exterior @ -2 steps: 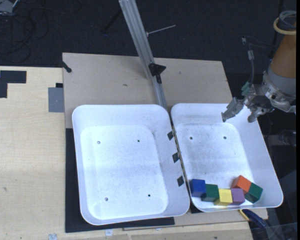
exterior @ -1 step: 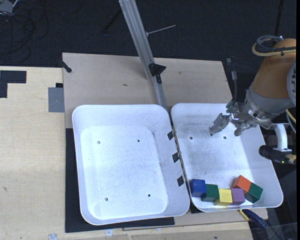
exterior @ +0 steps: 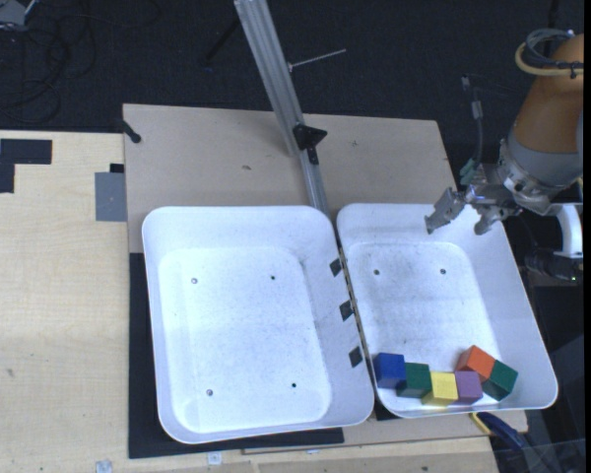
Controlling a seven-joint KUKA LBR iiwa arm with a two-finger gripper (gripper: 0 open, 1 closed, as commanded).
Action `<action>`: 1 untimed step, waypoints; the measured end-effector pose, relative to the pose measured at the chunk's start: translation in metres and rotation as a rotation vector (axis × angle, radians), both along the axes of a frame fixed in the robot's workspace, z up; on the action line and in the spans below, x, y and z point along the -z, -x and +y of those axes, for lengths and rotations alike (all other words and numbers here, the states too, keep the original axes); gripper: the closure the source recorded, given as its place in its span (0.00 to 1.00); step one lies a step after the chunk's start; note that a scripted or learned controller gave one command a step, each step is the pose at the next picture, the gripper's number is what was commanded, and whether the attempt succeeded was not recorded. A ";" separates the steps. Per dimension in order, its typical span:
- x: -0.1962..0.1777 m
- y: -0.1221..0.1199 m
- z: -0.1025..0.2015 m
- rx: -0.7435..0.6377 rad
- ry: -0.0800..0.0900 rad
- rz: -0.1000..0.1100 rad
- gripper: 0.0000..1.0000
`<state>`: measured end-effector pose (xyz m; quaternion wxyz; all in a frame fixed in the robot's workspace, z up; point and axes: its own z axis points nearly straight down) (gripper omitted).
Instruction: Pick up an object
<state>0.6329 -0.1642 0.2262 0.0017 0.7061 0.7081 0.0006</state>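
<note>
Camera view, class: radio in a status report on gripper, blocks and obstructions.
Gripper open, holding nothing, over right bin's far rim. Coloured blocks clustered at near edge, untouched. Nothing between them.

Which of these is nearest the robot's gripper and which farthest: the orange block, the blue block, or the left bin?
Measured from the gripper, in the camera view:
1. Orange block, near the front right corner of the right bin.
2. Blue block, at the left end of the same cluster of blocks, slightly farther.
3. Left bin, across the divide; its middle lies farthest.
</note>
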 end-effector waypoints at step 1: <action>0.083 -0.002 0.016 0.001 -0.005 0.013 0.00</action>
